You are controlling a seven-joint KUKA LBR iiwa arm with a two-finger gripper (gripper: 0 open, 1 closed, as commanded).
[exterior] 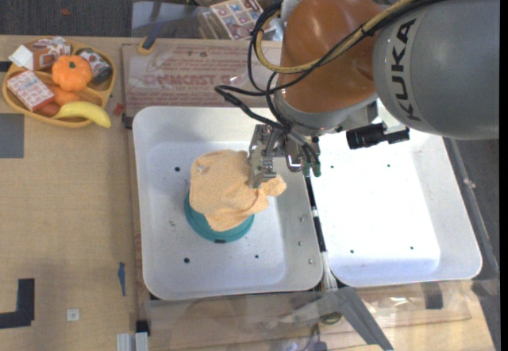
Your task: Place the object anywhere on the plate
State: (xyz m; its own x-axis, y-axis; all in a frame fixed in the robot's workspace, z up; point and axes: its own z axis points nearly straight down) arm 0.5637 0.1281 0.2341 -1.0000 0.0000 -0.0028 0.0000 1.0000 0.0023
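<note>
A crumpled yellow-orange cloth (226, 189) lies draped over a teal plate (213, 229) in the left bin (159, 262), hiding most of the plate. My gripper (282, 167) hangs over the cloth's right edge, open. Its left finger (259, 165) overlaps the cloth's right corner, and the right finger stands off the cloth, over the bin floor. Nothing is pinched between them. The cloth rests on the plate, with one lobe spilling off toward the right.
The right bin (397, 214) lies under the arm's grey and orange body. A yellow bowl of toy food (59, 87) sits at the far left of the bench. A cardboard sheet (190, 79) lies behind the bins.
</note>
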